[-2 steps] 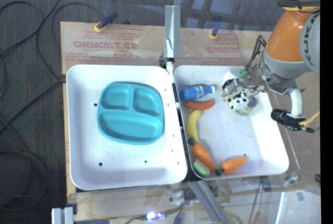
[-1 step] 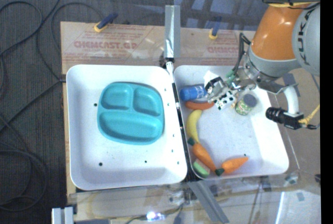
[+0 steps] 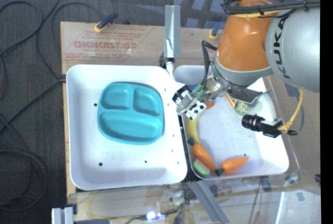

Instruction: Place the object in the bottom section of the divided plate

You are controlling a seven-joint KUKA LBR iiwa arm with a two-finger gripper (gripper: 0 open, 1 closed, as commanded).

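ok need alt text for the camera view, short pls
A grey robot arm with an orange band reaches from the right over the right shallow white bin, which holds two orange toy carrots and a yellow banana-shaped toy. The left shallow white bin holds a blue plastic divided plate.

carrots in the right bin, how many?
2. One carrot lies near the bin's front-left corner, beside the banana; the other carrot lies along the front wall, toward the middle. The arm covers the bin's back part, so more may be hidden.
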